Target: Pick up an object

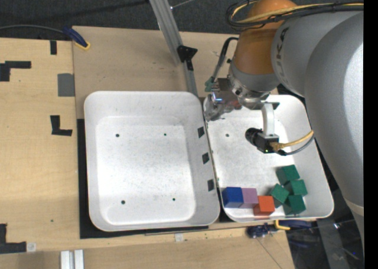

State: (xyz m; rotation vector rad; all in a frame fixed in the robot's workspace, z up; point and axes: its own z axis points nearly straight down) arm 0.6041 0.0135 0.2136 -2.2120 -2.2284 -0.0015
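Several small blocks lie along the near edge of the right bin (239, 164): a blue cube (233, 196), a purple cube (250, 196), an orange cube (265, 204) and a cluster of green blocks (290, 188) at the near right corner. My gripper (214, 107) is low over the far left corner of the right bin, close to the wall shared with the left bin, well away from the blocks. The wrist and its orange band hide much of it from above. I see no block at the gripper.
The left bin (88, 108) is beside the right one, with a shared wall (205, 150) between them. A slanted metal bar (168, 20) runs down to the bins' far edge near the gripper. The arm's grey body covers the right side.
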